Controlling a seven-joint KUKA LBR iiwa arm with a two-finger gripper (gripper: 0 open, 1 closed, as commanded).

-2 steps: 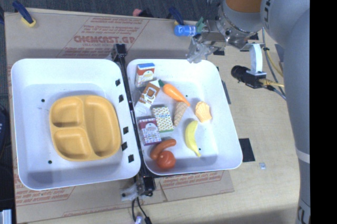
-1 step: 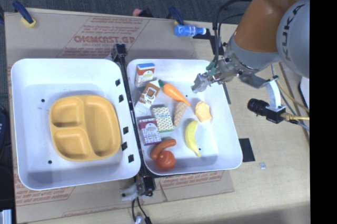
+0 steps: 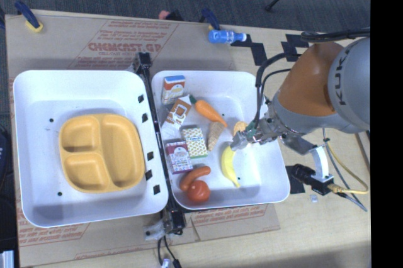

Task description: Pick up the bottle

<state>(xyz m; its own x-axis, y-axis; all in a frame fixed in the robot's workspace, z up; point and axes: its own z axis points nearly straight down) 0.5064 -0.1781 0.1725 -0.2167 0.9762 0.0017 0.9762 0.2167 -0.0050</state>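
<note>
While the grey arm (image 3: pixel 327 94) with its orange band reached in from the right, its gripper (image 3: pixel 241 139) hung low over the right-hand white bin (image 3: pixel 267 178), just above the top end of a banana (image 3: pixel 229 167). How far the jaws stood apart could not be told from this slanted view, and nothing showed between them.

No bottle could be picked out with certainty among the things in the bins. A small blue and white object (image 3: pixel 223 37) lay outside the bins on the bench (image 3: pixel 264 238), near the far edge behind the right bin, and may have been it; its shape was too blurred to be sure.

Within the right bin, the toy foods crowded the left half. A small carton (image 3: pixel 173 89) stood near the far left corner, with another small box (image 3: pixel 179 111) just in front of it. A carrot (image 3: pixel 208 111) lay at a slant beside these. A checkered packet (image 3: pixel 194 141) and a dark red packet (image 3: pixel 178 156) sat near the middle, touching or nearly so. A pale, bread-like piece (image 3: pixel 216 134) lay between the checkered packet and the gripper. Toward the near edge rested a sausage (image 3: pixel 195 175) and a tomato (image 3: pixel 197 191), close together.

The left-hand white bin (image 3: pixel 38 197) held a yellow divided plate (image 3: pixel 101 151) with three compartments, lying flat near its centre.
</note>
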